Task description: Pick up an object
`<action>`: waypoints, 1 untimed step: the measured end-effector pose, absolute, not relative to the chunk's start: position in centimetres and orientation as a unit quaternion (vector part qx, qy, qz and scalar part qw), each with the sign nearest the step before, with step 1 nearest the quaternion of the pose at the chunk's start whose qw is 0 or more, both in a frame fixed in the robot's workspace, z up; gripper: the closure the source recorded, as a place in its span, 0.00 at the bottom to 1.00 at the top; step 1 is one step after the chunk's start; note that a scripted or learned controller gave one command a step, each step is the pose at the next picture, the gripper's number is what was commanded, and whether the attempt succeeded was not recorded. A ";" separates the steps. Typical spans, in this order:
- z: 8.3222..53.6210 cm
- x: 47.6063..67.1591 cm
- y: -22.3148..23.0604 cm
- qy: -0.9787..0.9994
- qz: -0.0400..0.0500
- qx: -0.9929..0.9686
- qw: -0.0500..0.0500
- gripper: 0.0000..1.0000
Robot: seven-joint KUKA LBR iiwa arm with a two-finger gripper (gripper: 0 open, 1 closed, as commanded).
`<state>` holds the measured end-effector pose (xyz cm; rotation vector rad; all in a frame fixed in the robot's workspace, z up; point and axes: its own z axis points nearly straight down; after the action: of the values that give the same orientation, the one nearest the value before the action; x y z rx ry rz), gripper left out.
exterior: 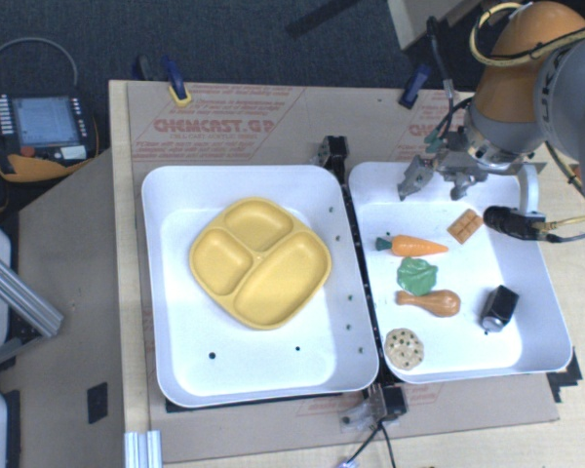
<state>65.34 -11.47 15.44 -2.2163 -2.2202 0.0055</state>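
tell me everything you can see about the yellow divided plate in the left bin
The yellow divided plate is a rounded, glossy, plastic-looking dish with three compartments: two smaller ones toward the far side and one larger one toward the near right. It lies flat and right side up, turned at an angle to the bin's sides, around the middle of the left bin. Nothing sits in its compartments, and only the bin floor touches it.

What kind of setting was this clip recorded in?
Most likely a robotics lab test bench, not a kitchen. The food is toys: a carrot and a cookie in the right bin. A handheld control pendant lies beside the bench, and cables trail from the gripper.
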 end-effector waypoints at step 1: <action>9.1 65.2 -11.9 -0.707 0.002 -0.707 0.003 0.00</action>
<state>65.19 -11.90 9.13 -2.2177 -2.2165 0.0074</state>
